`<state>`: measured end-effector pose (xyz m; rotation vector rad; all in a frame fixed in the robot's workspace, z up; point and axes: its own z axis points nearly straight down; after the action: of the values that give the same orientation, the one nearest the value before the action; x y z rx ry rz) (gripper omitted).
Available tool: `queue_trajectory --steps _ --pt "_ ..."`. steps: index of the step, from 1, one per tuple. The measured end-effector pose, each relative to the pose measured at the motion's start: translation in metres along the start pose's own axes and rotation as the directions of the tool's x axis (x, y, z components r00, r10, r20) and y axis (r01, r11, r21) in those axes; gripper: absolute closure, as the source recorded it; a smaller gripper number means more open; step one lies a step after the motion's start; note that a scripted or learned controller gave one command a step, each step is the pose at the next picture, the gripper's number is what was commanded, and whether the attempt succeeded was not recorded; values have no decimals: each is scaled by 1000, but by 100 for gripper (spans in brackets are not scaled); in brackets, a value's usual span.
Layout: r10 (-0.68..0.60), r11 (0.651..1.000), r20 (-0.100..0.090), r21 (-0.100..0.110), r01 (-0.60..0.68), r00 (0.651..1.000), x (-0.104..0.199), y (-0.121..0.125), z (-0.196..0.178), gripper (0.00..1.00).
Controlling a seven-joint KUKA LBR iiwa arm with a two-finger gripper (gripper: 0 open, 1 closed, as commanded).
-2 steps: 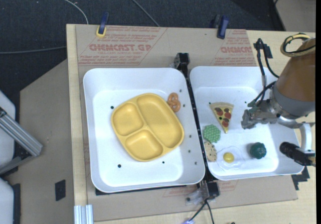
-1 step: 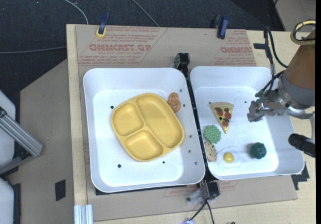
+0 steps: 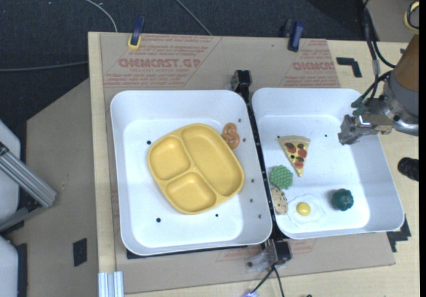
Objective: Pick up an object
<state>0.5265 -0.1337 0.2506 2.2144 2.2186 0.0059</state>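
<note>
My jaws [image 3: 349, 130] hover over the right bin [image 3: 383, 176]; I cannot tell their state. I should centre above the pizza slice [image 3: 295, 152] before descending squarely.

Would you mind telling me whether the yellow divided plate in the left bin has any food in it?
Empty: all three compartments of the yellow divided plate show bare yellow. The pretzel lies beside its rim, on the left bin's floor.

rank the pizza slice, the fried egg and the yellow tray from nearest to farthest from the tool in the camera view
Measured from the tool, over the right bin's far right part:
1. Pizza slice, right bin, just left of the tool.
2. Fried egg, right bin's near edge.
3. Yellow tray, in the left bin, farthest.
</note>
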Motion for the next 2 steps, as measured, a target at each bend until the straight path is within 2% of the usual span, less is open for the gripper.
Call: queue_trajectory --steps 1,2 --pt "-3 1000 -2 3 3 1000 41 23 -4 100" --pt "-3 1000 -2 5 3 1000 90 47 12 100"
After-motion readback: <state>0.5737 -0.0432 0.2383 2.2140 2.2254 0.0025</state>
